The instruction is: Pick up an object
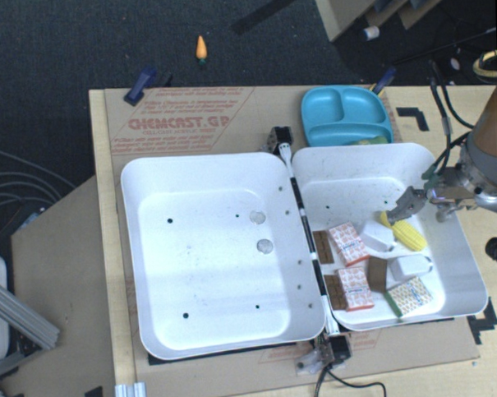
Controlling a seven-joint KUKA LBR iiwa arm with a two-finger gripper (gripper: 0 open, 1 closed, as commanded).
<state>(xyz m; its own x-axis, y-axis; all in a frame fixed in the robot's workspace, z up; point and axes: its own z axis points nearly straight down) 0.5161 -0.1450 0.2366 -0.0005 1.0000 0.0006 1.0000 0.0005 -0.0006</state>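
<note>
Camera view looks down on two white bins set side by side on a bench. Nearest the camera, in the front part of the right bin [456, 250], lie several small items: a patterned packet [411, 294] at the front right, a second patterned packet [355, 288], a brown block [377, 273], a white cup-like piece [411, 266], and a third patterned packet [347, 243] slightly farther back. Just beyond these lies the yellow corn cob [408, 233], a short, elongated yellow object with a ridged surface; its long axis runs diagonally, from upper left to lower right in this view. A white piece [378, 236] touches its left side. The gripper [413, 201] hangs just behind and above the cob, entering from the right; its fingers stand apart, with nothing visible between them. The left bin [152, 239] holds two small round grey discs [261, 232] near its centre right. Farther back, a blue compartment tray [345, 115] rests on the bench behind the right bin.
</note>
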